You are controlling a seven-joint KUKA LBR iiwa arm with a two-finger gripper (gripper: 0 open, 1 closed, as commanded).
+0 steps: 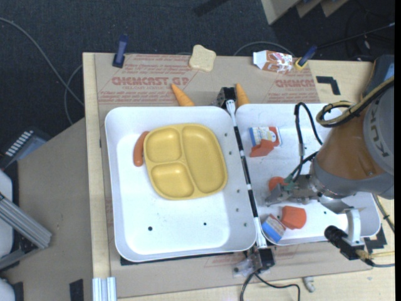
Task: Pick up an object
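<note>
the arm (357, 149) comes in from the right and bends down over the right bin (285, 119). its pincer (282, 192) is low in this bin, with grey fingers pointing to the left. how far the pincer is open i cannot tell, because the fingers are dark, blurred and partly under the wrist, and nothing is clearly seen between them.

just at the upper left of the pincer tip lies a small orange-red object (276, 183); it looks to touch the fingers or to be very near, but i cannot tell if it is gripped. just below the pincer lies a bigger orange-red piece (293, 217), and beside that, to the lower left, a blue and white object (272, 229) against the bin wall. above the pincer, in the upper part of the same bin, lies a white and red carton (264, 139).

to the left of the pincer, across the wall between the bins, is the left bin (182, 231). in it lies a yellow plate (185, 160) with three compartments, and a red sausage (138, 149) is touching its far left edge.

far above the pincer, outside the bins on the bench (150, 79), are two orange carrots (182, 96), a slice of bread (202, 58), a crumpled carton (274, 61) and a blue clip (119, 51).
</note>
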